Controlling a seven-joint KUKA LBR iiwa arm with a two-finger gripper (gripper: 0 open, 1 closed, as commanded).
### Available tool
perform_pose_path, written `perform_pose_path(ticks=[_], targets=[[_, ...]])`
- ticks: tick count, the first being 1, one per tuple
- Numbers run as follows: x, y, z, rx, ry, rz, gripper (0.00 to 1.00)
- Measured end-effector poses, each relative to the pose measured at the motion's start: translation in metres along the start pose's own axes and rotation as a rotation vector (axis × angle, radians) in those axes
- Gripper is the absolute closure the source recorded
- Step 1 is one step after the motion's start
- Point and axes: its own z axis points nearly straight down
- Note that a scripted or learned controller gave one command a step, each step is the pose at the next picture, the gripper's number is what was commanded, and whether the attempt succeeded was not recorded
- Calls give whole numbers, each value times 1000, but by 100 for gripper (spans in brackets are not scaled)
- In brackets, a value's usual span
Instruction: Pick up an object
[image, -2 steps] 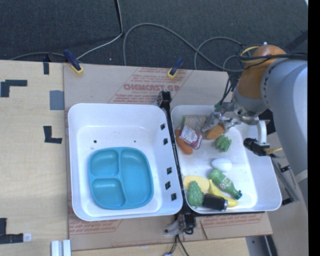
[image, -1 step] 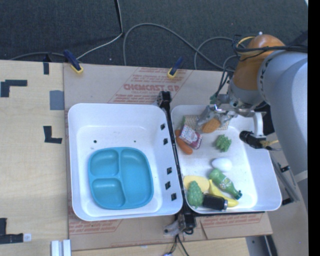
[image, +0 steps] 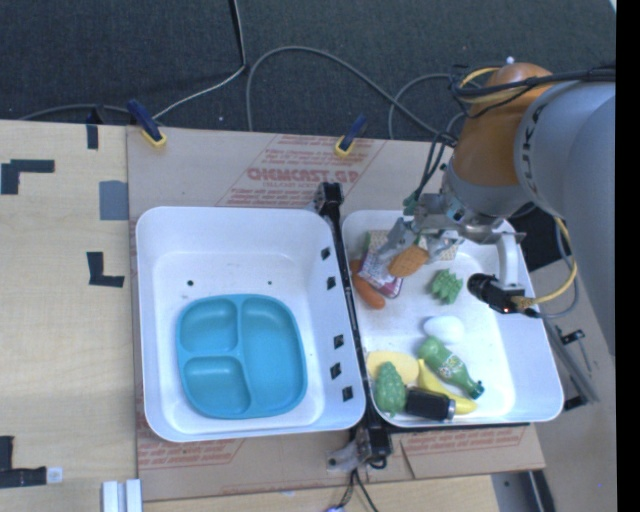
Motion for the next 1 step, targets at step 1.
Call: perform_pose_path(ticks=[1], targets=[[77, -48, -38, 1, 0, -1, 100]])
